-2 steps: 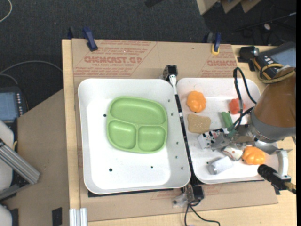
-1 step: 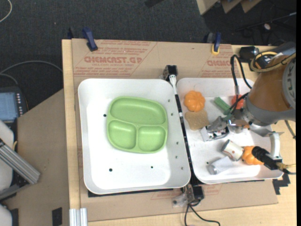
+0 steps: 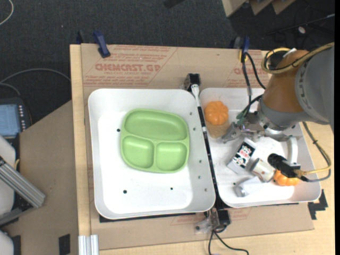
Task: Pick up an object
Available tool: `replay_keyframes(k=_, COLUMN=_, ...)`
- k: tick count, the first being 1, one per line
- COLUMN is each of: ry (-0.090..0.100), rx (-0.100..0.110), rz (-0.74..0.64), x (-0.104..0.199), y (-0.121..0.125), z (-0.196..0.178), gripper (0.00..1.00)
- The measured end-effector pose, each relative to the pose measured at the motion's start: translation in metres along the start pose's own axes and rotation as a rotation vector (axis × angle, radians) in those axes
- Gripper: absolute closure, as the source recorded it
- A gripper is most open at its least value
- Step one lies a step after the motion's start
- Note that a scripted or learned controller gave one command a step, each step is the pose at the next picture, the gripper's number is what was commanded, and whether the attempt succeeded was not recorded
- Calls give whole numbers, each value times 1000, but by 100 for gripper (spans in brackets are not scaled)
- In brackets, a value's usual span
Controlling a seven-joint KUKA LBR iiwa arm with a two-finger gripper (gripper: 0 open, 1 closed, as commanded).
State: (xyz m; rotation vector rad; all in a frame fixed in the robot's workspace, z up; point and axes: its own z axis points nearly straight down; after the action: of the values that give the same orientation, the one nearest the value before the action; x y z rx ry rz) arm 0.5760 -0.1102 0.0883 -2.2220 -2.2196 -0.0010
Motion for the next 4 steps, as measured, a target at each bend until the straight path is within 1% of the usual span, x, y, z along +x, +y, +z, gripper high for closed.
replay_keyframes(k=1, ry=-2, rx=-2, rz=-1, x=0, y=1, z=-9, gripper=100)
replay_keyframes(k=2, ry=0, rx=-9, rz=-7, x=55, y=-18, z=-102, gripper=100)
replay_keyframes(k=3, ry=2, rx=-16, rz=-10, x=109, y=-55, z=-243, gripper=100)
replay_keyframes(k=4, ry=1, rx=5, rz=-6, x=152, y=-99, z=-235, gripper=100)
